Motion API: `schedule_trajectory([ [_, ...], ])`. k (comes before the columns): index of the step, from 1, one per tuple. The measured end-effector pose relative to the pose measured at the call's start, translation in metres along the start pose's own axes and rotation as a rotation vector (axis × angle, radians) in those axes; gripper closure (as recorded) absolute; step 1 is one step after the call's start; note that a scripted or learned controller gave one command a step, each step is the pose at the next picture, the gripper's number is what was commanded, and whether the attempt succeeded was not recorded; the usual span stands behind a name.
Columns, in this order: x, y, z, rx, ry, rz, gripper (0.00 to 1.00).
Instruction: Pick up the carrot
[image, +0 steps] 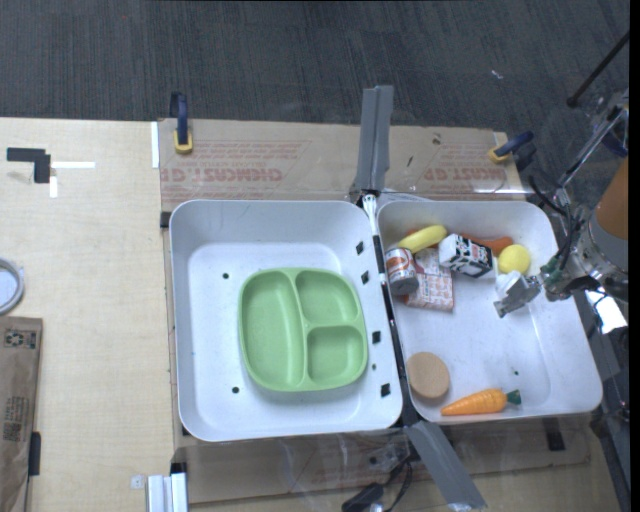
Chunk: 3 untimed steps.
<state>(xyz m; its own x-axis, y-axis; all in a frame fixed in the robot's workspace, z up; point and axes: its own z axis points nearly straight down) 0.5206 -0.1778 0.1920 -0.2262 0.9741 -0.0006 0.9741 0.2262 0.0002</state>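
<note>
The grey arm with its orange band (618, 205) is cut off by the right edge. The tool (518, 295) is too small to read. A slim orange thing (495, 243) lies half hidden behind the black-and-white carton (466, 255). At the left edge a silvery tape ring (8, 288) and a brown cardboard sheet (18, 400) on the desk (90, 250) are cut off.

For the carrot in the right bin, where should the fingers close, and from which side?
Grip the carrot across its thick middle, coming straight down from above. It lies flat, lengthwise along the right bin's near wall, so the fingers should probably straddle its narrow width, clear of the round brown disc.
</note>
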Motion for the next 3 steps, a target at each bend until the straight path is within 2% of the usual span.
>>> schedule_trajectory([
  [1,0.074,-0.026,-0.044,0.002,0.001,-0.223,0.00],
  [2,0.028,0.057,-0.050,0.000,-0.001,-0.464,0.00],
  [3,-0.007,0.071,-0.020,-0.001,-0.001,-0.691,0.00],
])
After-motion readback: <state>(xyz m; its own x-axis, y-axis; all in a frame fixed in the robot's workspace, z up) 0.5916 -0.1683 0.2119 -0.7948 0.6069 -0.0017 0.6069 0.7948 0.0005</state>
